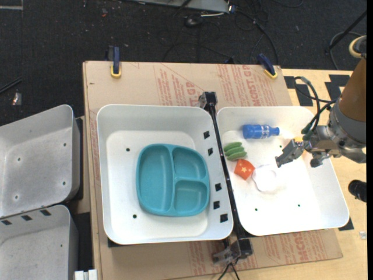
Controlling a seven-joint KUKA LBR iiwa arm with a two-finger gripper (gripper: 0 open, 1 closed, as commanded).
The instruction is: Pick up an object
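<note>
Gripper poised over the right bin

We see our gripper (291, 153) empty, and we cannot tell its spread; the white object (267, 179) lies just beside it, down-left in the right bin (315, 214), nearer than the red block (244, 169).

The arm (349, 118) is grey with a broad orange band above the wrist; black cables loop alongside, and its claw (289, 153) is dark.
</note>
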